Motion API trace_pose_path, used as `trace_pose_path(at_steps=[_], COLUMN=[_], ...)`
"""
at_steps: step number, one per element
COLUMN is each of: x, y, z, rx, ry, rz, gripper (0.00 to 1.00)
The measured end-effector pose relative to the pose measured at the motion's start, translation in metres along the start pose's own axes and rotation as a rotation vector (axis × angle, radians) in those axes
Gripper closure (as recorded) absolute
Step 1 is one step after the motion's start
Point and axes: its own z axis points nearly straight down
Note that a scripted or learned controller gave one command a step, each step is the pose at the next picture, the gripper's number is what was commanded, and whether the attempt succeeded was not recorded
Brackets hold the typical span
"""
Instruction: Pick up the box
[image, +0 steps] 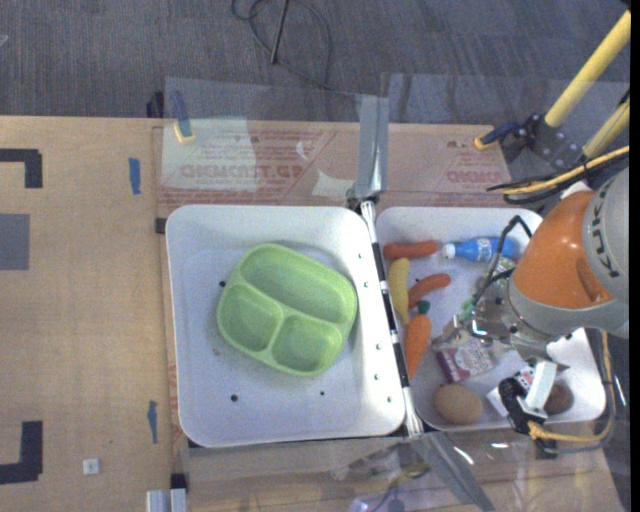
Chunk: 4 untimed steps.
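over the right bin (590, 400) the grey arm with its orange band (565, 265) reached in from the right, and its gripper (480, 325) hung low above the clutter; whether it was wide, narrow or gripping anything could not be told. just beneath it lay the box (466, 358), a small dark red and white carton, tilted, near the bin's middle. beside it were a carrot (417, 343), a yellow banana (399, 284), a plastic bottle (478, 249) and a brown egg-shaped thing (458, 403). across the divider, the left bin (200, 400) bore a green sectioned tray (287, 310).
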Motion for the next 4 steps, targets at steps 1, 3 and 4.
trace_pose_path(at_steps=[1,3,4], x=[-0.001,-0.076,-0.032], y=[0.001,-0.013,-0.019], z=[-0.01,0.0,0.0], rx=[-0.003,0.002,0.001], ry=[-0.001,-0.001,0.0], rz=[0.004,-0.134,-0.08], gripper=[1.0,0.0,0.0])
